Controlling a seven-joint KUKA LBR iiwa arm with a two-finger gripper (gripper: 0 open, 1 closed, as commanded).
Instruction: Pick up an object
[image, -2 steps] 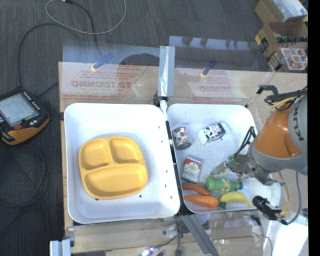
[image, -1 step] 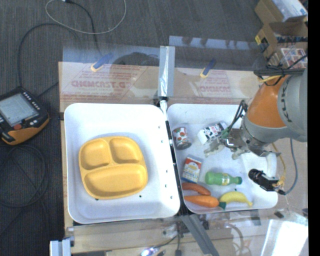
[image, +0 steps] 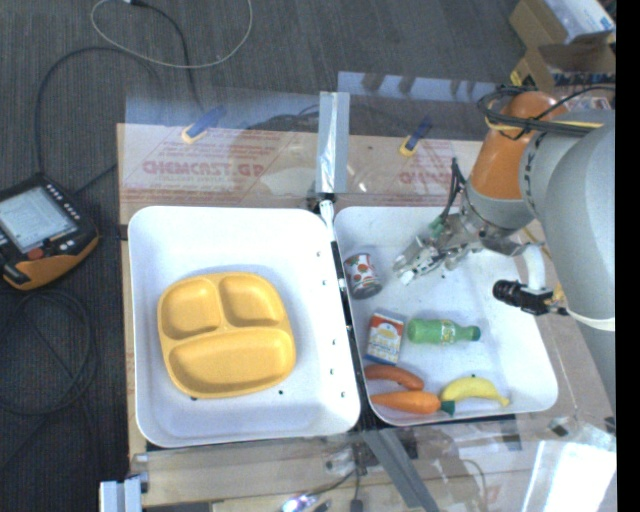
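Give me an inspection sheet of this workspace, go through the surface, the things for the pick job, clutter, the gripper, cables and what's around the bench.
Surface: bench with a left bin and a right bin, side by side.
Job's things: in the right bin, a small can, a carton, a green bottle lying down, a sausage, a carrot, a banana.
Clutter: a yellow divided tray in the left bin.
Grippers: gripper over the right bin's upper part, right of the can, nothing between its jaws.
Cables: black cable on the floor at left.
Surroundings: handheld controller on the carpet at left; cardboard boxes at top right.
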